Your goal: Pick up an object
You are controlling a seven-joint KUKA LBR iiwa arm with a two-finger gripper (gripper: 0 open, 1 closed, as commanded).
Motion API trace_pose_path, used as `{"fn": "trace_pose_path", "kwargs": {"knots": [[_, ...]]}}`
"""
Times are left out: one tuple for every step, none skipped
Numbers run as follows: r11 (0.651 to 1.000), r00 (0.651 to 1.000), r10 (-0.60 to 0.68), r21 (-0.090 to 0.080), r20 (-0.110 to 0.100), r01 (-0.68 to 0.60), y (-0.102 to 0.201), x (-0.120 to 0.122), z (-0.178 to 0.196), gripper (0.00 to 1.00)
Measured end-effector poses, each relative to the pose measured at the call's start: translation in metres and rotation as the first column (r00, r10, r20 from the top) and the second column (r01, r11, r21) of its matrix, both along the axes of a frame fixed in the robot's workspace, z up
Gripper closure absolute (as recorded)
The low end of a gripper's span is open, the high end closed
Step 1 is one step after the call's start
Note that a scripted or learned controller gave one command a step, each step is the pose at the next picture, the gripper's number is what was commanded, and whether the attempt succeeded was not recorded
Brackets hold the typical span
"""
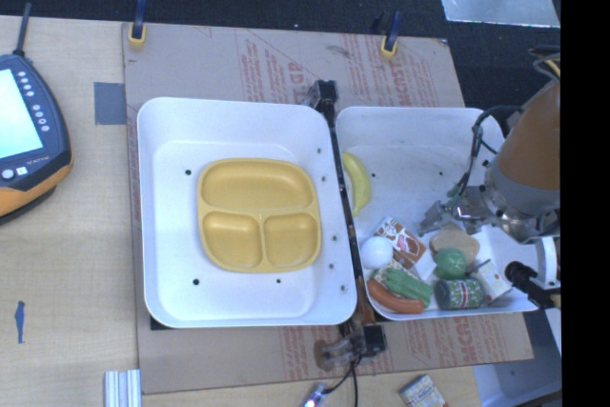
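Observation:
The right white bin (pixel 410 133) holds a heap of toy food along its front. A yellow banana (pixel 357 181) lies by its left wall. A white egg (pixel 377 253) sits beside a red and white snack packet (pixel 405 241). In front of them are a hot dog (pixel 393 297), a green vegetable (pixel 408 283), a green ball (pixel 450 264), a tan bun (pixel 454 240) and a dark can (pixel 461 294). My gripper (pixel 457 214) hangs low over the bin's right half, just behind the tan bun, under the arm's orange band (pixel 534 143).
The left white bin (pixel 162 205) carries a yellow divided plate (pixel 259 213). A teach pendant (pixel 29 133) lies at the far left of the bench. Clamps (pixel 389 33) pin the cardboard at the back. A small packet (pixel 419 390) lies in front of the right bin.

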State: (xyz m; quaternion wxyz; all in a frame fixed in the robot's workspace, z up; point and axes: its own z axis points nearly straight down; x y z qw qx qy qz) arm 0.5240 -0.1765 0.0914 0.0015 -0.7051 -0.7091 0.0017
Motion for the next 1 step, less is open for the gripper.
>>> {"fn": "trace_pose_path", "kwargs": {"knots": [[1.0, 1.0, -0.002, 0.001, 0.003, 0.002, 0.0419, 0.1325, 0.0006, 0.0]]}}
